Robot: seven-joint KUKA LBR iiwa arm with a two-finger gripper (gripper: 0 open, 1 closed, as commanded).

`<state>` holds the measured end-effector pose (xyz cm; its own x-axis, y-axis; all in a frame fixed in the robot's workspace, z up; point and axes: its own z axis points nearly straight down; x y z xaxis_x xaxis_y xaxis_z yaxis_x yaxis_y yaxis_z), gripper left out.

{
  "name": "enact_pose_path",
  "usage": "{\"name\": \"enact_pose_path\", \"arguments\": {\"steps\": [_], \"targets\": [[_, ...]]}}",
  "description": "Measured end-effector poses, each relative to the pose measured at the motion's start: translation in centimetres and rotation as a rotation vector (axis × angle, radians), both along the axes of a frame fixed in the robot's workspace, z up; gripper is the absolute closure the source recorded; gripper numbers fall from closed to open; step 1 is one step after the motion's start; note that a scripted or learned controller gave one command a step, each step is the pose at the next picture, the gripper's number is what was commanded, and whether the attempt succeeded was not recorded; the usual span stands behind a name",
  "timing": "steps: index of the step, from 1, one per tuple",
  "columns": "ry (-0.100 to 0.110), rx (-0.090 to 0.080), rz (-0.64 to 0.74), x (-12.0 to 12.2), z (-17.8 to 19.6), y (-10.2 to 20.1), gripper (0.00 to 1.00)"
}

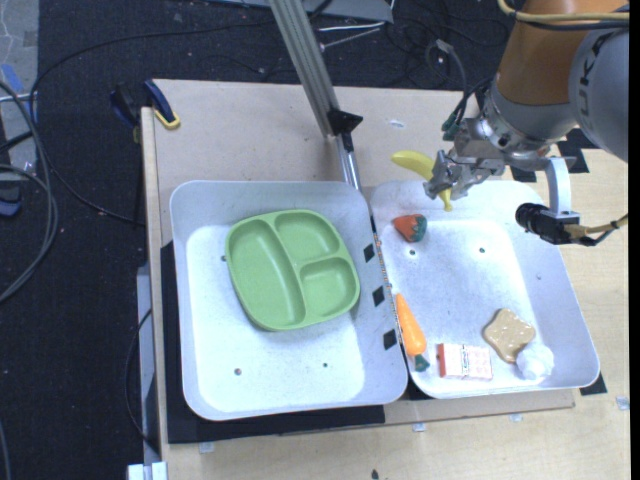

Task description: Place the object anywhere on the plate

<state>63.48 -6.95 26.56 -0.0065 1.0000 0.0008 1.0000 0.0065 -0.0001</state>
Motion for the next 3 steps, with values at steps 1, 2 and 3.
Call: {"name": "enact_pose_path", "arguments": {"steps": [1, 2, 3], "targets": [[0.001, 0.0, 0.0, -0.2, -0.9, 6.3, 1.0], [0.0, 0.001, 0.002, -0.6, -0.9, 11.4, 1.0], [0.002, 0.0, 0.001, -0.9, -2.7, 16.8, 1.0]]}}
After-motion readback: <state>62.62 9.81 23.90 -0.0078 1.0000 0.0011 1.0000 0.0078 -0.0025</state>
